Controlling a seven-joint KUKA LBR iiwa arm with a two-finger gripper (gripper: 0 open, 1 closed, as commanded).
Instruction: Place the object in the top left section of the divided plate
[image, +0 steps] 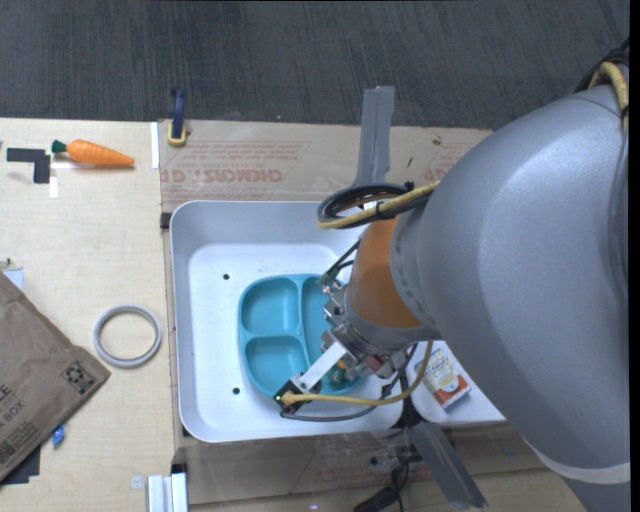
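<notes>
The grey arm (520, 290) loomed over the white bin (200, 250) on the pale bench (80, 230). The gripper (340, 372) hung at the blue divided plate (275, 335); whether it was open could not be told. A small carton (446, 382) lay just right of it.

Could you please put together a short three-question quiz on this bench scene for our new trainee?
1. True or false: the blue divided plate lies inside the white bin.
2. Which object lies on the bench nearest the picture's top left corner? A) carrot B) tape ring C) cardboard box
3. Fill in: the band above the arm's wrist is coloured ____.

Key: 1 true. 2 A, the carrot; the tape ring lies lower down. 3 orange.
</notes>
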